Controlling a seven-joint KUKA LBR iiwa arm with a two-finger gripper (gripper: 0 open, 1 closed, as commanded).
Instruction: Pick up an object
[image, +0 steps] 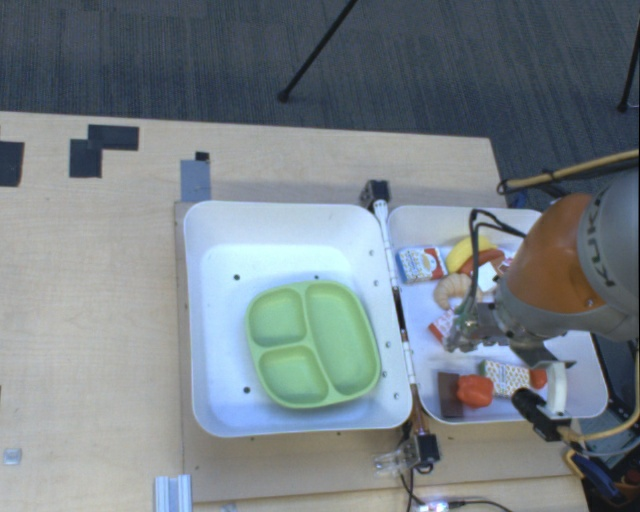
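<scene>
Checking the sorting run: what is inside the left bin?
The left bin holds one green divided plate, its three compartments bare. Whatever lies beneath the plate is covered.

Left white bin (210, 300) holds green three-compartment tray (313, 343), slightly rotated, nothing in compartments. Bins sit on tan wood bench (90, 330). Black tape patches (100, 147) at bench far-left. Grey bracket (195, 178) near bin's far corner. Dark carpet (200, 55) beyond bench, black stand leg (318, 50) crossing it.
</scene>
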